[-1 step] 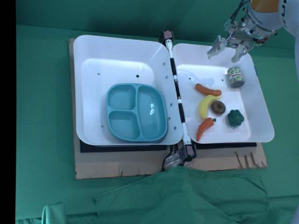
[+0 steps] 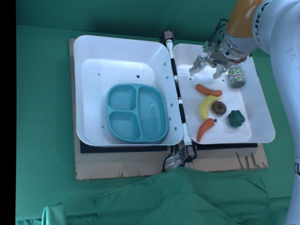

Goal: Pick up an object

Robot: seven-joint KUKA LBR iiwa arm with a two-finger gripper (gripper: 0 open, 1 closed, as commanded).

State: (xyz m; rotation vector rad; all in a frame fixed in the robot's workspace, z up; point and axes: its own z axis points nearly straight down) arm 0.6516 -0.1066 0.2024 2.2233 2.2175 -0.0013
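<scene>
Green cloth lies nearest you. Gripper hangs open and empty over the right bin, above the sausage. Expect a miss: banana and can crowd it.

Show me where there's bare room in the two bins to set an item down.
Left bin: bare floor behind and left of the blue divided plate. Right bin: a bare strip along the right wall beyond the green toy. Crowded: the cluster of sausage, banana, carrot, and the can beside the tool.
</scene>
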